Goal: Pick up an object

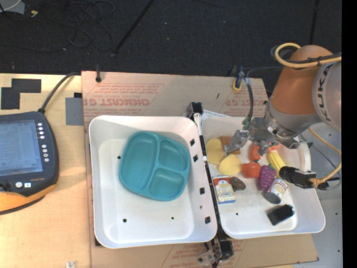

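A dark carpet-like floor [167, 27] fills the upper part of the view, with thin black cables [83, 15] looping loosely across it. Below it lies a wooden bench top [39, 222], light brown, with a sheet of brown cardboard [145, 94] spread flat on it, printed with red lettering. Black tape patches [22, 91] mark the wood at the left. A grey control tablet [25, 149] rests at the left edge. The light is even and soft.
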Controlling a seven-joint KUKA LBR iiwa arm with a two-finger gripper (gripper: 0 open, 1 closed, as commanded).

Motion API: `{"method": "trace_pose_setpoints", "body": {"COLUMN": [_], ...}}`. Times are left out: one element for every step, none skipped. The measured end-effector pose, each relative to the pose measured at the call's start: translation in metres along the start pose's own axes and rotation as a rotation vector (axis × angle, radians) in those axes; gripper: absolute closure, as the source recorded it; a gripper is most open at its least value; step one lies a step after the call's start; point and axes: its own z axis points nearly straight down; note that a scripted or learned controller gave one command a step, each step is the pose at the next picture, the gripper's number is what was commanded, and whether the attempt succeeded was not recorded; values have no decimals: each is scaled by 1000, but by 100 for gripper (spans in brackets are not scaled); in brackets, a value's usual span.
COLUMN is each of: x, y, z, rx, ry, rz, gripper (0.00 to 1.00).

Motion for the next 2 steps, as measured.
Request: {"method": "trace_pose_setpoints", "body": {"x": [-49,-71], "y": [-30,16], "z": [116,112], "rx": [-2,4], "ry": [-1,22], "rz": [5,-7], "gripper": [0,0]}}
